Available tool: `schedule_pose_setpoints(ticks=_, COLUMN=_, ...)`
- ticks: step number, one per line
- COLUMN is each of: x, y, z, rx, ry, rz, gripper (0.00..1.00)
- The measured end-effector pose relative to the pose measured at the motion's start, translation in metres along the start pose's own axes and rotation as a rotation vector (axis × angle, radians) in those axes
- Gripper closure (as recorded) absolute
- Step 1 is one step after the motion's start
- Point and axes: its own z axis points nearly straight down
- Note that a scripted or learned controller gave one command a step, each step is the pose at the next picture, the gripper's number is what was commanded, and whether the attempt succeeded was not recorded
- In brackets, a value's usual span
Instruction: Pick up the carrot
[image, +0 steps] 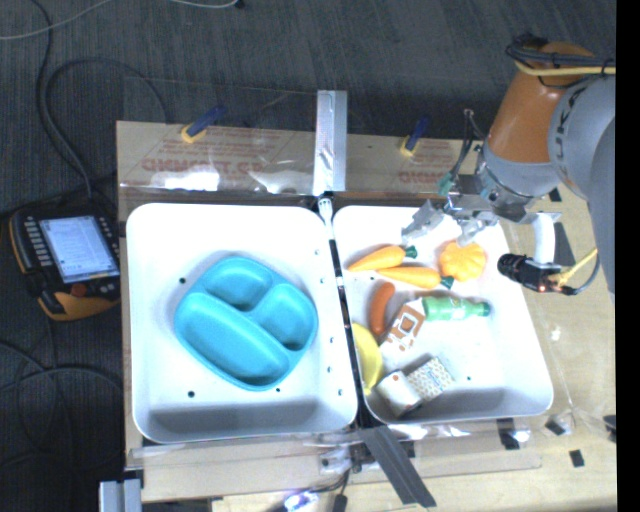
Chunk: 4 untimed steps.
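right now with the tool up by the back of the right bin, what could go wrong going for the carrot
1. The tool hangs near the yellow-orange fruit, not squarely over the carrot, so a straight descent may close on the wrong item.
2. A second carrot lies right beside the first; the tool could nudge or take both.
3. The carrot sits near the bin's left wall, which may crowd the tool's approach.

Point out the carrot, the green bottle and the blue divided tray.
carrot (378, 258): camera view, middle of its orange body.
green bottle (455, 309): camera view, mid-body.
blue divided tray (245, 319): camera view, central ridge between compartments.
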Motion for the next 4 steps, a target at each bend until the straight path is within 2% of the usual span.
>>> schedule_pose_setpoints(ticks=1, x=0.014, y=0.016, z=0.002, rx=-0.001, ry=-0.001, rz=0.131, gripper=0.00)
schedule_pose_setpoints(ticks=2, x=0.023, y=0.028, z=0.111, rx=-0.006, ry=-0.004, rz=0.063, gripper=0.00)
schedule_pose_setpoints(ticks=3, x=0.024, y=0.028, z=0.100, rx=-0.007, ry=-0.006, rz=0.061, gripper=1.00)
schedule_pose_setpoints(ticks=4, x=0.100, y=0.032, z=0.017, rx=-0.001, ry=-0.002, rz=0.014, gripper=1.00)
